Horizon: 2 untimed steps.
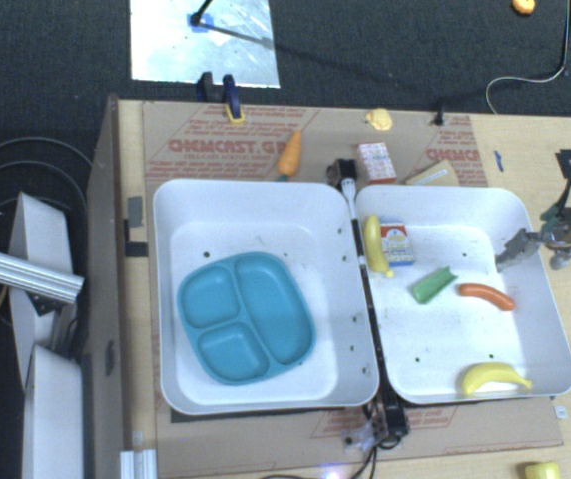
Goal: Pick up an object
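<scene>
Approaching stage by my read: the end effector (517,250) sits at the right rim of the right bin (540,297), nothing between its fingers, and whether they are open or closed I cannot tell at this size and angle. No object lifted yet, so the pick is not started. Right bin holds the candidates: a red sausage (486,295) nearest the end effector, a green pepper (432,285) just beside it toward the middle, a small white box (396,243) with a corn cob (373,244) touching its left side along the divider, and a banana (493,377) at the near rim. Left bin (181,228) holds a blue divided plate (246,315), its compartments bare. On the desk (216,140) behind the bins lie a carrot (289,154) and a small carton (376,162), outside both bins. Next move likely calls for swinging in over the right bin, lining up above one item, sausage looks the closest bet, then descending with fingers spread across its narrow width. Risk: sausage is round and low, may roll or slip; pepper close by could get nudged.
</scene>
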{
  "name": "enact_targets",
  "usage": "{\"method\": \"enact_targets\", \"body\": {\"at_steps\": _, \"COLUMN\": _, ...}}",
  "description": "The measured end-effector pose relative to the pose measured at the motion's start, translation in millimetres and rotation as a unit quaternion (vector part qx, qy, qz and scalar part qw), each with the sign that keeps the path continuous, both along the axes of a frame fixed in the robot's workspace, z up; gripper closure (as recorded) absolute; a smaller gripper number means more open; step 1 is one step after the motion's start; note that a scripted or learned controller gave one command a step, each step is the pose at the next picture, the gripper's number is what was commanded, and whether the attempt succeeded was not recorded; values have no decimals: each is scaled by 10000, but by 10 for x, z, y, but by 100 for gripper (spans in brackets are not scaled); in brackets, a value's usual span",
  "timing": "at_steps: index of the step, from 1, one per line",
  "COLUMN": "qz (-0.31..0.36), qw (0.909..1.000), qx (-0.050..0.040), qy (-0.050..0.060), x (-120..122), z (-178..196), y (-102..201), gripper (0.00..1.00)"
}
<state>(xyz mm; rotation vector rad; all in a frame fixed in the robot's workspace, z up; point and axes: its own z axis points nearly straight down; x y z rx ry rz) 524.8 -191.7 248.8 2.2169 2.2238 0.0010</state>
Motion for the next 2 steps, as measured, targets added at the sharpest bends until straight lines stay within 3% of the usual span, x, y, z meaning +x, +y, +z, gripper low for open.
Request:
{"method": "enact_targets", "body": {"at_steps": 1, "qz": 19, "qw": 10000, "qx": 17, "qy": 25, "x": -247, "z": -549, "y": 440, "gripper": 0}}
{"method": "enact_targets", "body": {"at_steps": 2, "qz": 16, "qw": 10000, "qx": -12, "qy": -35, "x": 577, "z": -491, "y": 246, "gripper": 0}}
